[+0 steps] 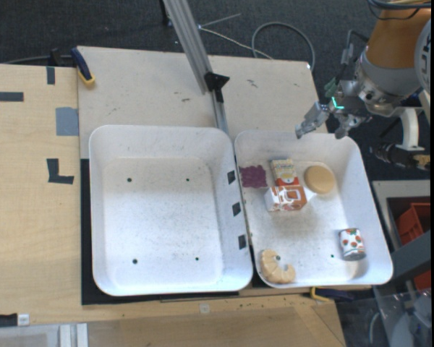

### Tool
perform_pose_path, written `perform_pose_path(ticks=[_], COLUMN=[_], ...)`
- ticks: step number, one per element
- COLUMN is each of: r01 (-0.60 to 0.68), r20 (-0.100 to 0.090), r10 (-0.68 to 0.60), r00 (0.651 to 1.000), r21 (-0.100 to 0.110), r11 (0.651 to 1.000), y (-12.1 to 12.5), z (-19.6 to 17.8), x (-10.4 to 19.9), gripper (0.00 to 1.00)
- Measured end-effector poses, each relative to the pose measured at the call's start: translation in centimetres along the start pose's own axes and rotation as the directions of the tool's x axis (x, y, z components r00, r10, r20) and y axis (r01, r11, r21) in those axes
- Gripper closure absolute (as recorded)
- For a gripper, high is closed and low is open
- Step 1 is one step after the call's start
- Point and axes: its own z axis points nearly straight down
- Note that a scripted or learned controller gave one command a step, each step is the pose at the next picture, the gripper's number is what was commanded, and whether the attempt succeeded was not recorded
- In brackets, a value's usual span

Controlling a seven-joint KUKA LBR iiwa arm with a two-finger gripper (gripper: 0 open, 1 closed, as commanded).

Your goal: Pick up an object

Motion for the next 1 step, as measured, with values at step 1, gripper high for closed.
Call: perform_pose_path(ticks=[1], r01=[0.001], r20=[0.001], r10=[-0.001], r00=[1.0], r21=[-0.004], r11=[1.0], y=[0.06], z=[-0.25], x=[0.0], gripper=[0.0])
